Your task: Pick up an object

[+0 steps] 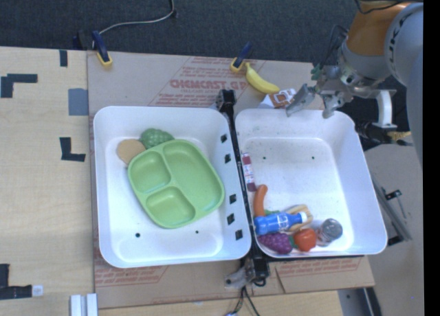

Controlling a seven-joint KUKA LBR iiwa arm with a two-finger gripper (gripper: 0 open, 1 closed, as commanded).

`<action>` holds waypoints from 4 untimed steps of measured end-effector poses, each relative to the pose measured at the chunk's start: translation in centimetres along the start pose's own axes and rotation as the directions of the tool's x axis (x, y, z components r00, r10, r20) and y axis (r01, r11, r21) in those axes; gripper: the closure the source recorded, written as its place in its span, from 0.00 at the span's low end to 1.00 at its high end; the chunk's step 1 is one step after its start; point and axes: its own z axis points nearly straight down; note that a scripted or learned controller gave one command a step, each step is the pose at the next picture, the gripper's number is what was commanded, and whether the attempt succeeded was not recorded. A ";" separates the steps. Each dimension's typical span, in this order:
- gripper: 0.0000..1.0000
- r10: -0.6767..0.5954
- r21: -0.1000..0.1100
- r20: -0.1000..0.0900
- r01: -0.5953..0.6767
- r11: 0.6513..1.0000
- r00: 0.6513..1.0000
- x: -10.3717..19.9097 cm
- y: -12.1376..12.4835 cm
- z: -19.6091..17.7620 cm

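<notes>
My gripper (313, 102) hangs above the far rim of the right bin (357, 163), open, with nothing between its fingers. Small objects crowd that bin's near corner: a blue bottle (278, 222), an orange carrot (259, 200), purple grapes (275, 242), a red tomato (304, 240), a grey round can (331, 229) and a pale yellowish piece (297, 209). A green divided tray (175, 182) lies in the left bin (110, 191), with a green leafy item (155, 137) and a tan round piece (129, 150) at its far left.
A yellow banana (260, 82) lies on the cardboard behind the bins, next to a small red-and-white packet (280, 97) by the gripper. Black clips (226, 99) join the bins along the middle divider. Blue-yellow clamps (102, 50) hold the cardboard's far edge.
</notes>
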 end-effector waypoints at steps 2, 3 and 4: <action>0.00 0.002 0.002 -0.001 -0.002 1.000 1.000 12.0 0.0 3.5; 0.00 0.004 -0.004 0.001 -0.004 1.000 1.000 0.4 0.0 13.2; 1.00 0.003 -0.005 0.002 -0.003 1.000 1.000 0.5 0.1 12.3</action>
